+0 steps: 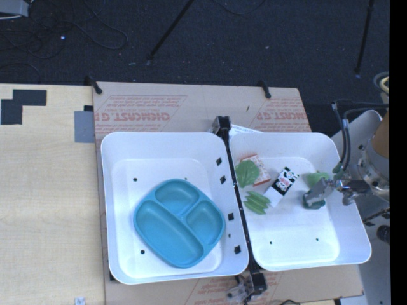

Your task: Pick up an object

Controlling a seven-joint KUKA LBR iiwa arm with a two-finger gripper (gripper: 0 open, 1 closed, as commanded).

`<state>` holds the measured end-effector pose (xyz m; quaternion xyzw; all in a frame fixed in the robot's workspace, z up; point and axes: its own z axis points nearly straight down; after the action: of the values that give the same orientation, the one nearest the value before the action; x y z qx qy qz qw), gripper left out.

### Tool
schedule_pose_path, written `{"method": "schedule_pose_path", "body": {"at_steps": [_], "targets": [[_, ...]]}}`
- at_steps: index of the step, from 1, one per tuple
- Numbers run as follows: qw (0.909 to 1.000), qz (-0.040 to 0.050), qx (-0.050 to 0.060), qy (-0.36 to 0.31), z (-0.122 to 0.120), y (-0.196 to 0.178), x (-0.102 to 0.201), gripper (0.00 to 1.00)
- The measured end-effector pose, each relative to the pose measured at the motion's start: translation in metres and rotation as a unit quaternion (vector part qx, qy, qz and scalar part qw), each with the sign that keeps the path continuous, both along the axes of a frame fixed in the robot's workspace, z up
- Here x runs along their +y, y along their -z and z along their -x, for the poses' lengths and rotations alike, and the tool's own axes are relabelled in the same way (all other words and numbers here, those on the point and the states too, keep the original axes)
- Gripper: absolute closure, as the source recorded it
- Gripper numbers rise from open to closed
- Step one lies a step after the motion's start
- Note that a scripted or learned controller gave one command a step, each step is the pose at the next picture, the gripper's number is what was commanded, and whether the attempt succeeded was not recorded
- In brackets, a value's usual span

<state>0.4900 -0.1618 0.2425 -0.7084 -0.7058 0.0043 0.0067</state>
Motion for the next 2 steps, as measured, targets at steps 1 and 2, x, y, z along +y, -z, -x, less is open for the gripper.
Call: {"method": "schedule_pose_path", "body": {"at_steps": [1,2], "targets": [[1.0,0.001,-0.006,-0.002,-0.002,-0.007,0.0,0.0],[1.0,0.0001,-0.003,-0.002,-0.005,0.057,-0.001,0.0]]}}
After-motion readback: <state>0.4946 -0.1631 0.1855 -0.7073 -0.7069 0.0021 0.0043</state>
